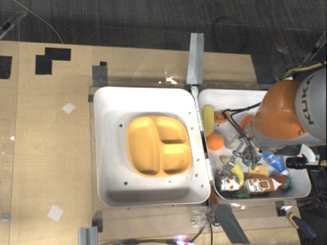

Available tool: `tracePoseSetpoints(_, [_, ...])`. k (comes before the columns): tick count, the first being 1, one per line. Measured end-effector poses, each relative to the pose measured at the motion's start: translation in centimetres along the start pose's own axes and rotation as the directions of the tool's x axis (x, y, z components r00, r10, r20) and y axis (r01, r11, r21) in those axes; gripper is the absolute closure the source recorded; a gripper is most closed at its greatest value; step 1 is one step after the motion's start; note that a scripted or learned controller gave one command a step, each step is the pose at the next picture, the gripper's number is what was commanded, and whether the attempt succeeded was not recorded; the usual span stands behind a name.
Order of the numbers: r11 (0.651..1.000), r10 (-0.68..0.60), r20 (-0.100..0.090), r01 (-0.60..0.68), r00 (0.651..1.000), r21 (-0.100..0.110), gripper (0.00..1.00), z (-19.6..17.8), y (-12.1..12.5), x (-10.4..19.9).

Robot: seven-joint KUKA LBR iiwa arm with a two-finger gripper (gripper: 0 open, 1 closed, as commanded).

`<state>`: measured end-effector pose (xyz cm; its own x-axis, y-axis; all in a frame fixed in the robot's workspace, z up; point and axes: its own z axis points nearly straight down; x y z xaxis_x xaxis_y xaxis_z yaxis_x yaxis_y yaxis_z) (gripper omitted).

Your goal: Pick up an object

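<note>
My gripper (pixel 240 158) hangs low over the right bin (pixel 302 187), below the arm's orange band. It is just above a small banana (pixel 238 173) and beside an orange ball (pixel 215 142). A yellow corn cob (pixel 208 118) lies along the bin's left wall. Near the front wall lie a brown bottle with a red label (pixel 263 186) and a red and green item (pixel 228 184). A yellow wedge (pixel 259 171) and a blue item (pixel 275 163) sit to the gripper's right. The arm hides part of the bin's far side.
The left bin (pixel 110 137) holds a yellow tray with compartments (pixel 157 145). A metal post (pixel 195 60) stands behind the divide between the bins. Black cables run across the right bin's back, near the arm.
</note>
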<state>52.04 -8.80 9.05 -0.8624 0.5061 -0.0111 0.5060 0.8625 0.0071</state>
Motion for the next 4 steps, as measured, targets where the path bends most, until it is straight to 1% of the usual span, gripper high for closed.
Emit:
tracePoseSetpoints(1, [1.000,-0.005,0.019,0.005,1.000,-0.006,1.00,-1.4,0.3,-0.5])
tracePoseSetpoints(3, [1.000,-0.016,0.032,0.016,0.999,-0.012,1.00,-3.7,0.6,-0.8])
tracePoseSetpoints(4, [1.000,-0.017,0.032,0.017,0.999,-0.011,0.00,-3.7,0.6,-0.8])
